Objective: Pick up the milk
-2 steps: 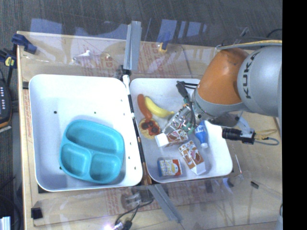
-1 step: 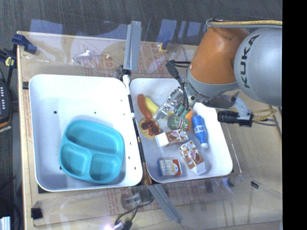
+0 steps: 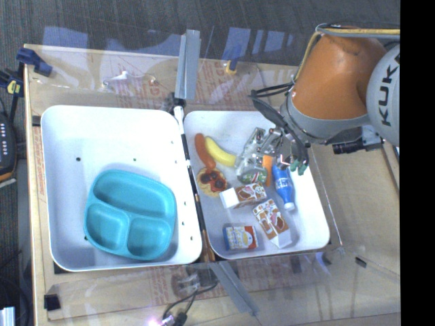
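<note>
Hovering my gripper [image 3: 270,149] over the far half of the right bin [image 3: 319,212], above the jumble by the banana [image 3: 219,152] and the blue bottle [image 3: 283,187], presumably because everything's heaped there. From this angle I can't tell whether my grip is spread or closed, and nothing looks caught in it. My best guess for the milk [image 3: 239,238] is the small white carton with blue trim lying flat at the near edge of that bin. It sits just beside two red-printed cartons [image 3: 272,223], well apart from me.
</note>
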You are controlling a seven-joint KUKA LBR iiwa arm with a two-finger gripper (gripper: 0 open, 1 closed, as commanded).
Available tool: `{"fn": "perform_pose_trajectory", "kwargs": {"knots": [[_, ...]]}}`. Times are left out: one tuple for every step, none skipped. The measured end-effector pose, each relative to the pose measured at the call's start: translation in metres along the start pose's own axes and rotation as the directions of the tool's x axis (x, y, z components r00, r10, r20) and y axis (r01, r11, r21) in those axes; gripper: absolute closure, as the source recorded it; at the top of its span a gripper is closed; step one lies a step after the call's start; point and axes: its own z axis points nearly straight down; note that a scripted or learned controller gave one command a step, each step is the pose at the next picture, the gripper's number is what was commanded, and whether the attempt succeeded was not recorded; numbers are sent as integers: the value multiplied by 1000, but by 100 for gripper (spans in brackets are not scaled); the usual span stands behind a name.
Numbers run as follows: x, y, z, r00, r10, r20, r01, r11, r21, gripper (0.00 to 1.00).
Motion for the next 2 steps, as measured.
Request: {"fn": "perform_pose_trajectory", "kwargs": {"knots": [[-18, -18, 10, 883, -469, 1, 469, 883, 0, 100], [-40, -24, 15, 579, -815, 1, 815, 579, -1, 100]]}}
